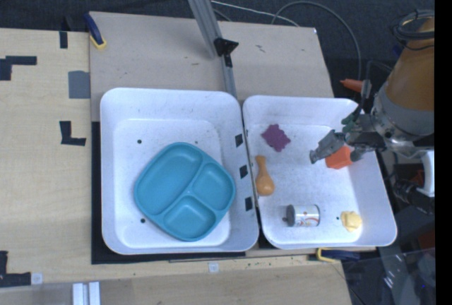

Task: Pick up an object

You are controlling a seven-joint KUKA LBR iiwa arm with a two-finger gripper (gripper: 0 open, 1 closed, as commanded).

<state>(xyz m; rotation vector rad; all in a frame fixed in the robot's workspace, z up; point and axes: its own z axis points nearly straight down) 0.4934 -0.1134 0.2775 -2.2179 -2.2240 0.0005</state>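
Orange is seen twice near the right side of the view: as the broad band on the arm and as a small block lying in the right bin. The gripper is held low over that bin, its dark fingers pointing leftward from a wrist that enters from the right edge. Whether the fingers are apart or together cannot be told, as they merge into one dark shape. The orange block is seen just beside and slightly below the fingers; it is not shown between them, and contact cannot be confirmed.

No readable writing or brand is visible on any item; the label of the small metal can, lying on its side well below the fingers, is too blurred to read. A purple piece lies to the left of the fingers, a tan pear-shaped object further left and lower, and a small yellow object below, near the bin's lower right corner. A blue divided plate is set in the left bin, well apart from the gripper.
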